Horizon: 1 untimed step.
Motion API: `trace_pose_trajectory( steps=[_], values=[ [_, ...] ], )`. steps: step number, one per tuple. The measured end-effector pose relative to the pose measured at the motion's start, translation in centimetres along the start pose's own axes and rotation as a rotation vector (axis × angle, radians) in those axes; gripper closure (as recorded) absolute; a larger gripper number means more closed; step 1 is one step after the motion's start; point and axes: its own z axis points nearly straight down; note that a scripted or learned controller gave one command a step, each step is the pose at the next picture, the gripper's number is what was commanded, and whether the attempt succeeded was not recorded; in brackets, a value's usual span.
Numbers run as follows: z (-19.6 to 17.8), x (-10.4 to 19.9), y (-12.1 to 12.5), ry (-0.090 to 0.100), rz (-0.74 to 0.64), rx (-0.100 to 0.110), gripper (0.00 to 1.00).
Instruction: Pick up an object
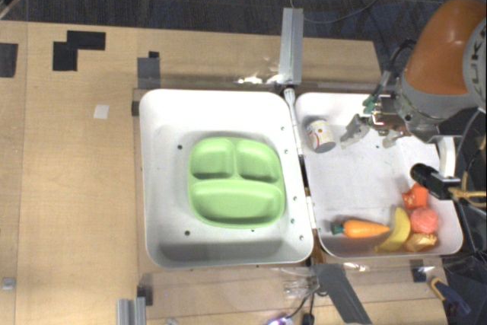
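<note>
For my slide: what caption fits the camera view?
Arm hovers over right bin beside a cup; green tray in left bin.

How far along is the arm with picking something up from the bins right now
Done: the gripper is over the right bin, near its far edge. In hand: nothing shows between its fingers. Left: the whole pick. The small can lies on its side just left of it; the carrot, banana and other toy food sit in the near right corner.

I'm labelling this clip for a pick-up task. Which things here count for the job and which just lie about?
For the job: gripper; small can; carrot; banana; right bin.

Lying about: green tray; left bin; cables.
</note>
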Motion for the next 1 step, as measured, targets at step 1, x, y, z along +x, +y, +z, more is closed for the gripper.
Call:
trace_pose_trajectory(
  steps=[1],
  values=[
    [2.57, 3.46, 5.18, 0.0, 0.043, -0.001, 0.0]
  ],
)
